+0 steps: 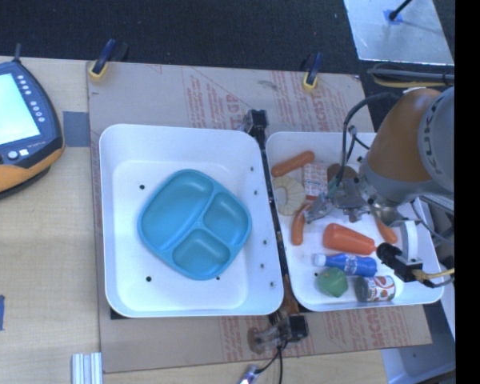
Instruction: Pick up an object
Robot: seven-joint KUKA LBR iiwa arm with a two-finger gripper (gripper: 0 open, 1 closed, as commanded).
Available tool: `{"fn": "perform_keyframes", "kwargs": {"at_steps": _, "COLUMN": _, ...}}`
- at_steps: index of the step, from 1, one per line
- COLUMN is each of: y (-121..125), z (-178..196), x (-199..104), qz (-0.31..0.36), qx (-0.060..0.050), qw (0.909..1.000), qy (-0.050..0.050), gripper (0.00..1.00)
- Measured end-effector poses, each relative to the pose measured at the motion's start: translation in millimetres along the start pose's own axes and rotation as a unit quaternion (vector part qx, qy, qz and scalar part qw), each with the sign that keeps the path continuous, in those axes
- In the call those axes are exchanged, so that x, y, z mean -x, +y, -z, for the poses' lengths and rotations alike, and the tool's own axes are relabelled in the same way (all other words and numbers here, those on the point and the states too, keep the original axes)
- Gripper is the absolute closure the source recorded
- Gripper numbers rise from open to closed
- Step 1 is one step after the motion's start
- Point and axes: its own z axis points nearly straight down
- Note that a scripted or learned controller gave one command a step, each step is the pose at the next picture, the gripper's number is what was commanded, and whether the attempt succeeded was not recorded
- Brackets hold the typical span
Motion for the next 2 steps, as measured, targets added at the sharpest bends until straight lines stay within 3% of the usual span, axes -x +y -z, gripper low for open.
{"fn": "perform_keyframes", "kwargs": {"at_steps": 1, "y": 32.7, "z": -12.7, "x": -23.2, "qz": 0.0, "qx": -0.003, "qw": 1.0, "qy": 0.002, "gripper": 0.0}}
{"fn": "perform_keyframes", "kwargs": {"at_steps": 2, "y": 78.5, "z": -12.4, "x": -22.9, "qz": -0.001, "qx": -0.002, "qw": 1.0, "qy": 0.003, "gripper": 0.0}}
